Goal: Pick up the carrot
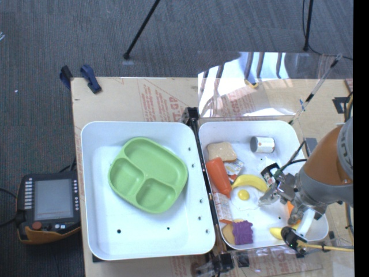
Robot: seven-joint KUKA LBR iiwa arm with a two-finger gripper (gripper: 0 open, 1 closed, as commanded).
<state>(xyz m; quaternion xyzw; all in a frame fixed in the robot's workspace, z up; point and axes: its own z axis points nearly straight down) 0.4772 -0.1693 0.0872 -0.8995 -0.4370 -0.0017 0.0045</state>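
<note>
My gripper (pixel 271 196), fingers' state unclear, sits in right bin (pixel 291 130) by the egg (pixel 245 197); carrot (pixel 218 176) just beyond, green tray (pixel 148 175) in far bin (pixel 95 154).

A brown cardboard-covered bench top (pixel 144 97) printed with red lettering carries two shallow white plastic bins side by side. The left white bin (pixel 95 212) sits near the bench's left edge; the right white bin (pixel 288 130) lies just beside it, the two touching along a dark seam. A blue clamp (pixel 89 78) and a black clamp (pixel 66 75) grip the bench's far left corner.
</note>
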